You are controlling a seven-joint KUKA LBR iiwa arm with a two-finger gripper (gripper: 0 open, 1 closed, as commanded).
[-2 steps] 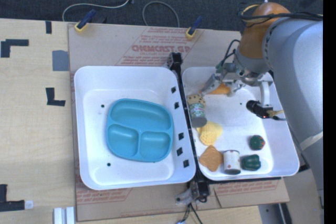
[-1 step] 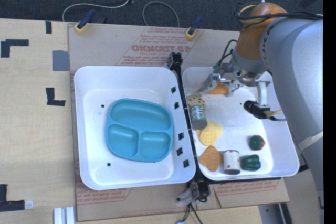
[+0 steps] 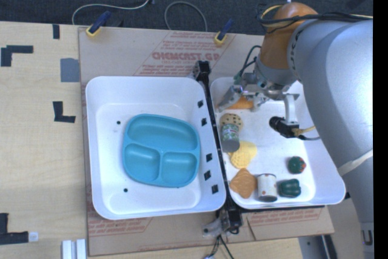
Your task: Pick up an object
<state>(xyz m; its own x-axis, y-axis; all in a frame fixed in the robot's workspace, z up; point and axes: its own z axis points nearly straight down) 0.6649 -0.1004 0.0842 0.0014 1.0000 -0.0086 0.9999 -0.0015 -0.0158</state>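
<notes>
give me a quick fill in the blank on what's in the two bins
The blue tray lies in the ____ bin.
The tray has ____ compartments.
The pincer hangs over the ____ bin.
Near that bin's front edge, the white can lies right beside a ____ pepper.

Missing words: left; three; right; green

- Red printed lettering is running across the brown cardboard sheet (image 3: 176, 54) under the bins, just behind the left bin; it is reading roughly "CHEMCAST GP", though the last letters are blurring.
- More red print is showing on the same sheet at its near edge, below both bins, too small to read.
- Nothing else is carrying legible writing.
</notes>
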